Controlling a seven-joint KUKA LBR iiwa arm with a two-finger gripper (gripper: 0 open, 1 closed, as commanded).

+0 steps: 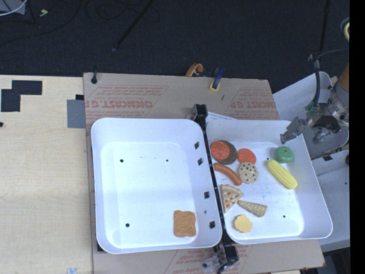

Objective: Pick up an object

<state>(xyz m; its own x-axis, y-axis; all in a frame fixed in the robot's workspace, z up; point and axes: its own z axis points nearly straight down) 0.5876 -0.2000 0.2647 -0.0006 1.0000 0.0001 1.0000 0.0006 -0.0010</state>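
The fingers hang over the upper right rim of the right bin, dark and pointing down-left from the wrist of the arm. How far apart they stand cannot be told at this size, though nothing shows between them, so they appear to carry nothing.

Closest to them is a green round piece, just below and slightly left, with a yellow corn cob lying just beside it. Further left sit a red-brown burger, an orange-red disc, a speckled cookie and a sausage; lower down are a pizza slice, a cone and a small yellow piece. A tan toast-like piece lies alone in the left bin.

The step in hand looks like the approach, before any grasp. The next move would likely call for choosing a target, perhaps the green piece, centring above it and descending without nudging the corn.

Reversed red lettering on the cardboard sheet beneath the bins seems to read "CHEMCEST", though the small print is not legible. The tabletop bears no writing.
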